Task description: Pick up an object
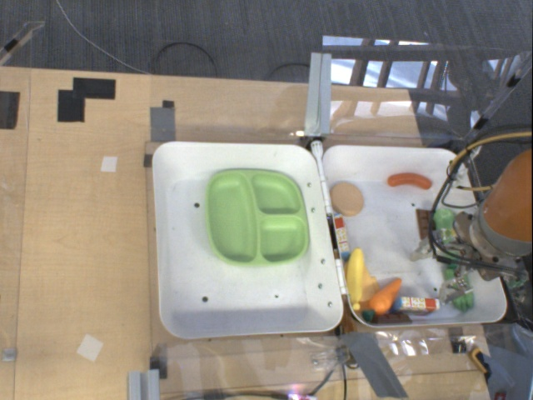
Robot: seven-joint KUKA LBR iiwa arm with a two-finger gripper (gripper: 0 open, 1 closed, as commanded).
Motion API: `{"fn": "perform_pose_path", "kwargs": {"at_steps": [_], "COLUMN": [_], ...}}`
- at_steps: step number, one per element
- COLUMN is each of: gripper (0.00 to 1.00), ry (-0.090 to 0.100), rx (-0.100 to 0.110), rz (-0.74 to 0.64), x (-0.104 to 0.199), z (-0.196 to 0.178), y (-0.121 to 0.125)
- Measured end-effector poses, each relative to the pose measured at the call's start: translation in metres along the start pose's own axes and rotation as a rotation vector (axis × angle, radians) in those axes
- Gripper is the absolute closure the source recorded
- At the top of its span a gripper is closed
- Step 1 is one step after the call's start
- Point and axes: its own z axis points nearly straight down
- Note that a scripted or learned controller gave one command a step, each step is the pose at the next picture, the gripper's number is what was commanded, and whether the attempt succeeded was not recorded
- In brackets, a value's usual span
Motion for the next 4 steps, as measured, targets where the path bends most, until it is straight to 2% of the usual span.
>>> {"fn": "perform_pose_path", "kwargs": {"at_steps": [1,2,3,4], "gripper": [0.00,0.00,0.00,0.00], "ry": [-0.001,0.007,0.002,0.005], "rx": [-0.003,-0.011,-0.006,-0.010], "rz": [0.125,-0.407,-0.446,-0.692], "x": [-0.034,-0.032,-0.048,-0.069], "z": [-0.001,-0.041,0.000,-0.048], "y": [0.070,0.036,0.075,0.016]}}
